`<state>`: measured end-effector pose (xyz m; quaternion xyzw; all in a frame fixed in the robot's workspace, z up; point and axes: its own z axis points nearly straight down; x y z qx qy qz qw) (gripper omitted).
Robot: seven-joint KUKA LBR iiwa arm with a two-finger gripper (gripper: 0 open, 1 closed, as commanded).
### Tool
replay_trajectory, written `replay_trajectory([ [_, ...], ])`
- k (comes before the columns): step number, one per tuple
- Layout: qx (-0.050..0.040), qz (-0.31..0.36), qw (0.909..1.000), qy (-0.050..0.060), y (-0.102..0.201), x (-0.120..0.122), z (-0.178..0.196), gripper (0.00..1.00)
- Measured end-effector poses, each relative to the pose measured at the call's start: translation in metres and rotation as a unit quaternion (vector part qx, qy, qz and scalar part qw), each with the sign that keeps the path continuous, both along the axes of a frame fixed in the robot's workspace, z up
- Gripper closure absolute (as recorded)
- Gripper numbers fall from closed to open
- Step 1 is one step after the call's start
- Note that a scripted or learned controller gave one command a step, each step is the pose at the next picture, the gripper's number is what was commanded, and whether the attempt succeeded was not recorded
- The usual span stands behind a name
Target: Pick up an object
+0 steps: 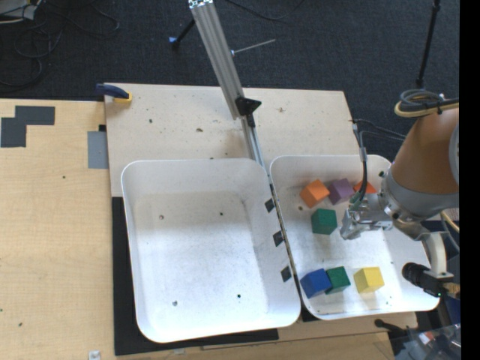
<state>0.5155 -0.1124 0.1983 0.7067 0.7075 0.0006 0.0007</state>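
The gripper (354,229) hangs beside the green cube (324,221) — grip unclear (right bin (405,300)).

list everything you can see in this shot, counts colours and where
white bins: 2, white, side by side on the bench; left bin, right bin
orange cube: 1, orange, far part of right bin
purple cube: 1, purple, right beside the orange one
green cubes: 2, green; one mid-bin, one near the front beside the blue cube
blue cube: 1, blue, front left of right bin
yellow cube: 1, yellow, front of right bin
metal post: 1, silver, slanting up from behind the bins
clamp: 1, blue and yellow, bench's far left corner
arm: 1, grey with orange band, from the right
gripper: 1, metal, low over right bin beside the mid-bin green cube
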Motion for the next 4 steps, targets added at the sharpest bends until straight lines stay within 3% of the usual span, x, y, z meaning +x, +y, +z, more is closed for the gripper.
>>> replay_trajectory([
  [2,-0.0003,0.000,1.0000,-0.001,-0.003,0.001,0.094,1.00],
  [4,0.0012,0.001,1.0000,0.004,0.090,0.036,0.053,1.00],
])
